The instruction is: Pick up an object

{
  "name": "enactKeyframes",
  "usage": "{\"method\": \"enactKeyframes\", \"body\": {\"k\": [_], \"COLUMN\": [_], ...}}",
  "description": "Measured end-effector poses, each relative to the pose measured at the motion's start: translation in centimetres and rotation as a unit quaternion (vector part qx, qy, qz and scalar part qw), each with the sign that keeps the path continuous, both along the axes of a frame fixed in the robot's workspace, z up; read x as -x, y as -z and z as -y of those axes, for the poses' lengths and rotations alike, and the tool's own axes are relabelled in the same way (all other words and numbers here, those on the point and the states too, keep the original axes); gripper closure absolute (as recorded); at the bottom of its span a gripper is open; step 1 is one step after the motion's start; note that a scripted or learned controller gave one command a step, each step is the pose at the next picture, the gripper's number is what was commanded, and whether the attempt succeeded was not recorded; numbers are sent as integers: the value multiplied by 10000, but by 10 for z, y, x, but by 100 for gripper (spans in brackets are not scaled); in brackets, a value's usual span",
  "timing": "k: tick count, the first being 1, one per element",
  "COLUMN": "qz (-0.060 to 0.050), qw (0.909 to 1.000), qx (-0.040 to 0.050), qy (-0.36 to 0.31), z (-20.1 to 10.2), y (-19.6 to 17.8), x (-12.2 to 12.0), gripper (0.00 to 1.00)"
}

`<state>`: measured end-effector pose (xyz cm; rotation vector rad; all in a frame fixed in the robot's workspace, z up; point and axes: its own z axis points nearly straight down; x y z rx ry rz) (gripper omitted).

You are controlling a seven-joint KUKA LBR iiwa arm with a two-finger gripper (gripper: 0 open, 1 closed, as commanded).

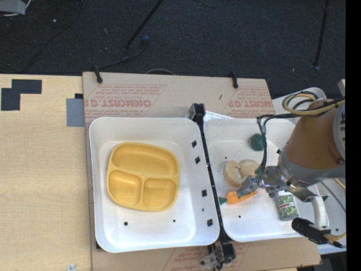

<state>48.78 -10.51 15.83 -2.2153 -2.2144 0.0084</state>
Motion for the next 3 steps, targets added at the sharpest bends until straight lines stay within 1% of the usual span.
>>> {"method": "enactKeyframes", "body": {"k": [1,2,3], "qz": [2,16,52], "qw": [10000,10000,10000], "qx": [-2,2,11], "qy": [1,18,-10], "z": [0,1,-2], "y": [54,42,0], "x": [12,11,10], "gripper": [0,100,100]}}
